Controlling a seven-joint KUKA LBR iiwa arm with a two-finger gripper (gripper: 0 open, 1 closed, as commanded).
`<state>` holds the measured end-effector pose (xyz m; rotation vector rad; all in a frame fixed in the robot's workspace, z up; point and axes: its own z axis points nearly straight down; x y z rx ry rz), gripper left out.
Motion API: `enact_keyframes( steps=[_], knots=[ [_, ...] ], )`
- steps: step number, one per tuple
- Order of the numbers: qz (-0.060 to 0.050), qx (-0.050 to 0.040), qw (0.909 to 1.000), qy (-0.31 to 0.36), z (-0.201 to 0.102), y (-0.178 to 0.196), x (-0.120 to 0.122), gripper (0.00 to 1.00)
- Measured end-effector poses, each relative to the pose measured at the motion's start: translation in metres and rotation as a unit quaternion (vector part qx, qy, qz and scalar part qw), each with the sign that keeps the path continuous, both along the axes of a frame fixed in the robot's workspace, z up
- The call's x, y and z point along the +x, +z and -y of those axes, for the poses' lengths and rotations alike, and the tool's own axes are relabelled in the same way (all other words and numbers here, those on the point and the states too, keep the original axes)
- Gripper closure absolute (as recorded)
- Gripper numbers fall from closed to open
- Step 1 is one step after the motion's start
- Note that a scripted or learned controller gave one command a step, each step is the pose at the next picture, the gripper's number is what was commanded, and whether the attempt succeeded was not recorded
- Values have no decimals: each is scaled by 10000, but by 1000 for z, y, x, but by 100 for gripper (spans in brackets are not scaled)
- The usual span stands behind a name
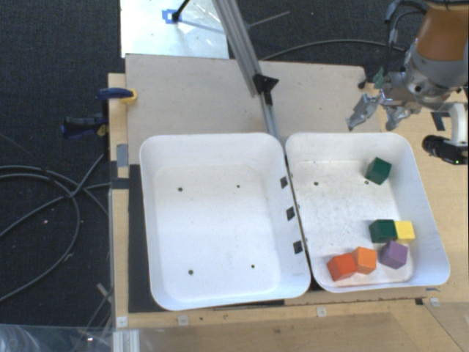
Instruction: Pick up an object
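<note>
My gripper (376, 118) hangs above the far rim of the right bin (344, 149), its two fingers spread open with nothing between them. A dark green cube (379, 170) lies alone in the bin's far right part, just below and in front of the gripper. Near the front right corner sit a second dark green block (382, 230), a yellow block (404, 231), a purple block (394, 254), an orange block (366, 259) and a red-orange block (341, 266), clustered close together.
The left bin (212, 218) adjoins the right one along a shared rim with black clips. A slanted metal pole (242, 42) crosses the back of the bench. A blue and yellow clamp (110, 95) grips the bench's left edge. Cables lie on the floor at left.
</note>
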<state>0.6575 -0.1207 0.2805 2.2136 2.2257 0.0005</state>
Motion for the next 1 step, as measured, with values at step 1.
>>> enact_keyframes(
  steps=[1],
  knots=[
    [-2,-1,10000,-42,40,27,-59,0]
  ],
)
